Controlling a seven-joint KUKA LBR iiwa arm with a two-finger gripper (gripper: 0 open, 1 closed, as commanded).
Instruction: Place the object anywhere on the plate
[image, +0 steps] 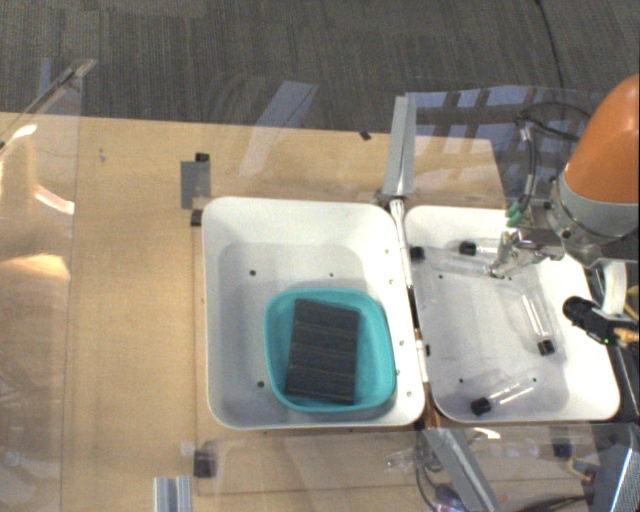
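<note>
Teal plate carries the dark block, near the left bin's front edge | gripper at the right bin's back edge, state unclear to me | risk: block overhangs the plate's front rim and may slide off.

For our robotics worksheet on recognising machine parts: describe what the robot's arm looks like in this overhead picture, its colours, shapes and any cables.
The arm enters from the right as a rounded orange dome above a grey band. Thin dark cables loop beside it. Below sits metallic silver hardware and a black part with a small green light. The tool itself is too unclear to describe.
</note>
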